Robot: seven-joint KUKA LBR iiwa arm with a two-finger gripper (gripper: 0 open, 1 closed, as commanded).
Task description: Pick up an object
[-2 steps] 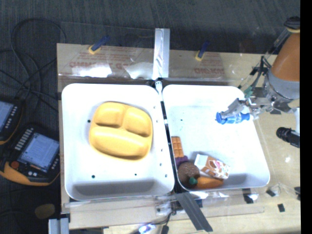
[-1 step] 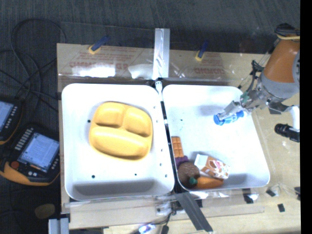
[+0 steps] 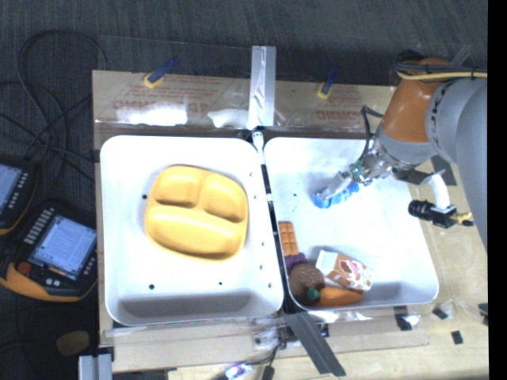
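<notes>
Gripper [image 3: 363,170] upper right of right bin [image 3: 396,283], finger state unclear; blue-white object [image 3: 333,194] at its tip, mid-bin. Clutter crowds lower-left corner; yellow tray [image 3: 196,210] fills left bin [image 3: 127,283].

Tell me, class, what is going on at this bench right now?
A grey robot arm reaches in from the right, its gripper low over the right bin, just beside a blue object. Whether it grips that object cannot be told. A small heap of toy food lies at that bin's near edge. The left bin holds a yellow tray.
</notes>
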